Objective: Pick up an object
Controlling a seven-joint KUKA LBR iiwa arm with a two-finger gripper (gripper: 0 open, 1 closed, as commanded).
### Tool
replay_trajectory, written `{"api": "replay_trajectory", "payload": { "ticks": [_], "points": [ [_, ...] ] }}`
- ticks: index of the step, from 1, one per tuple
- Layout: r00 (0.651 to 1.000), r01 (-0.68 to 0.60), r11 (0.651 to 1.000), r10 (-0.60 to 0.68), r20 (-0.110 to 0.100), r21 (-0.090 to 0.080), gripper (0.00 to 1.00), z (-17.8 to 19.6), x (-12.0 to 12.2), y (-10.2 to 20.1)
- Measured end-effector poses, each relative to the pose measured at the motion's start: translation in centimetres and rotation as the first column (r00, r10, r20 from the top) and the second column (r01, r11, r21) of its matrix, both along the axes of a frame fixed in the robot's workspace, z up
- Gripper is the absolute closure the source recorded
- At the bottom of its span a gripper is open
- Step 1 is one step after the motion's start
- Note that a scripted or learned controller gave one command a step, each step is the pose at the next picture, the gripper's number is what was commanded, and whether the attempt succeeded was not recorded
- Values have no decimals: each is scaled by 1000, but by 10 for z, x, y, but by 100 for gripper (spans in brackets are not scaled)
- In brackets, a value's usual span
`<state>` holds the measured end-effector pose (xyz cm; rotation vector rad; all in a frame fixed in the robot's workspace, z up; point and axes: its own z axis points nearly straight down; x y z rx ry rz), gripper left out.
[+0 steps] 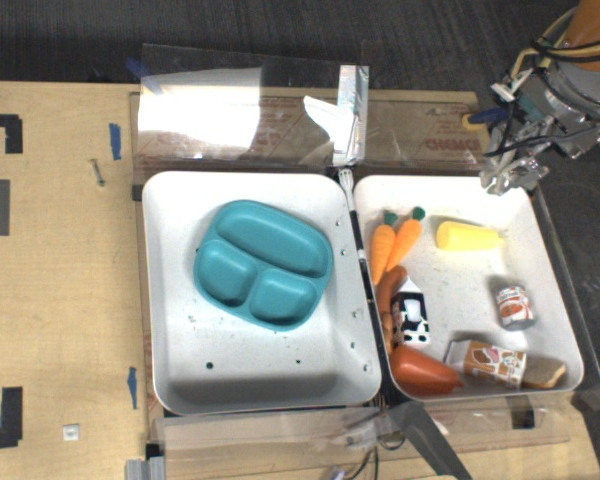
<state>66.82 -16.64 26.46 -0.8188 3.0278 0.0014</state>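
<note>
The left bin (165, 268) lies well to the claw's left and below it, and a teal tray (263, 262) with three wells takes up most of its floor. The right bin (555, 268) sits directly below the claw (510, 173), whose tip hangs over that bin's top right corner, at the rim. Whether the claw is open or closed cannot be told; nothing shows between its tips.

The things to pick lie in the right bin. Closest to the claw, just below and left of it, is a yellow block (467, 235). Further left, against the wall shared by the bins, lie two carrots (392, 244), with a sausage (390, 290) and a cow toy (411, 315) below them. A red pepper (422, 369) and a brown carton (492, 362) lie far below the claw along the bin's near edge. A small can (514, 305) stands below the claw, near the right wall.

The bin's floor is bare between the block, the can and the cow toy.
</note>
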Motion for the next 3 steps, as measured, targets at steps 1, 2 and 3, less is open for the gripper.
{"api": "replay_trajectory", "payload": {
  "ticks": [1,2,3],
  "points": [
    [998,64,998,-64,10,-1,100,33,1,19],
    [947,-320,947,320,2,-3,100,-7,0,-48],
    [993,-115,993,115,10,-4,100,33,1,-28]
  ]
}}
